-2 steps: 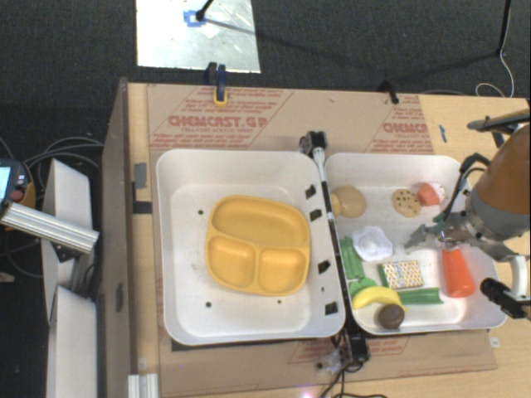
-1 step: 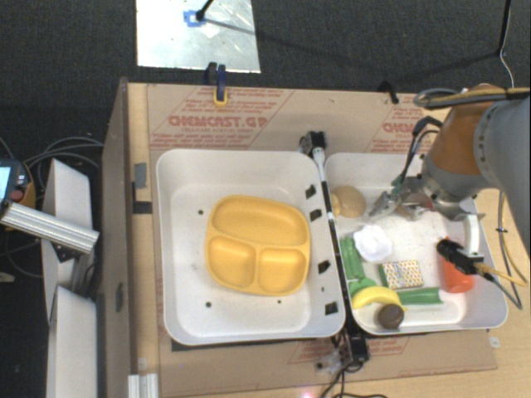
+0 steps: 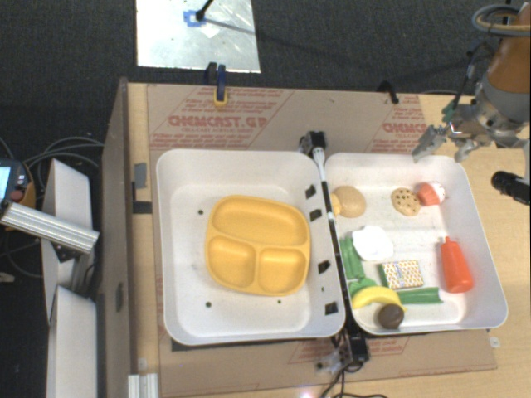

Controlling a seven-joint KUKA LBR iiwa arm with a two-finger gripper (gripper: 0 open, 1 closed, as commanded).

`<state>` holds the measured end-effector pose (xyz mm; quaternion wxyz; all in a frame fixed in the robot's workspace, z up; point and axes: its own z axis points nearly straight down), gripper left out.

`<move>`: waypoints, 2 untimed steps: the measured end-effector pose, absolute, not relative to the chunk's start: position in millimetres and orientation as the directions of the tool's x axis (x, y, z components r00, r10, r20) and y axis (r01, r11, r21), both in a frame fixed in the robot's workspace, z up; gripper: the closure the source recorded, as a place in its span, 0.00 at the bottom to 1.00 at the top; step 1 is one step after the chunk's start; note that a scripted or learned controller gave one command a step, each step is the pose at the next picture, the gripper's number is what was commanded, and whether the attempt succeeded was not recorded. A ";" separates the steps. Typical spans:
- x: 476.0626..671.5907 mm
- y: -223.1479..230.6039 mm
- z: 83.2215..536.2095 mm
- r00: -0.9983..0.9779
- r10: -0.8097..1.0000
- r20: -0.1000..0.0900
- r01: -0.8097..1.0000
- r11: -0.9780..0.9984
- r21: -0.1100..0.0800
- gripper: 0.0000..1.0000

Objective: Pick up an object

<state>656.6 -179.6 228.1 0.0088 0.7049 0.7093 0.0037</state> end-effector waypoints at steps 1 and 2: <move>652.6 -186.5 118.9 -0.009 1.000 0.001 1.000 0.009 0.015 0.00; 620.2 -181.6 107.3 -0.014 1.000 0.007 1.000 0.014 0.019 0.00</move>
